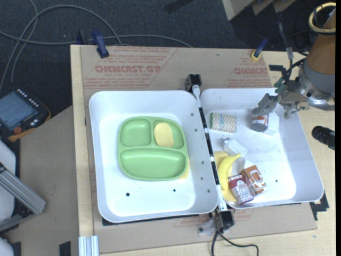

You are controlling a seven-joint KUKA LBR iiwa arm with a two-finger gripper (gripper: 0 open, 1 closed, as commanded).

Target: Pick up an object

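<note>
Divided plate [153, 154] in the left bin [101, 159]; banana [226, 167], carton [246, 183] and packet [222, 122] in the right bin [298, 159].

A banana [226, 165], a red carton [246, 184], a patterned packet [222, 122] and a small grey-red can [259, 122] lie in the right bin [298, 159]

The brown cardboard sheet [160, 63] covering the table bears red print reading "CHEMCAST GP", once behind the left bin and again, partly hidden, behind the right bin. Smaller lines beneath are illegible.
</note>
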